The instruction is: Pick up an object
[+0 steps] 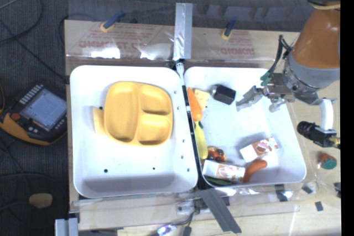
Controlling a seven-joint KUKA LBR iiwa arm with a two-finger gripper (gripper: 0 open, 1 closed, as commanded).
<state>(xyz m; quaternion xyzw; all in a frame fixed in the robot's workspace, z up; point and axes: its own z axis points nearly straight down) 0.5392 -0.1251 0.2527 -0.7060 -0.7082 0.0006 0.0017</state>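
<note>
Over right bin (287, 135), near its upper right part: gripper (260, 95), fingers spread open, nothing between them, pointing toward black block (224, 94) just beside. Along that bin's left wall: orange carrot-like piece (194, 103), yellow banana (201, 141). Toward its lower side: white carton (259, 149), sausage (254, 169), printed packet (224, 171). Beside right bin, inside left bin (83, 119): yellow divided tray (138, 112).
</note>
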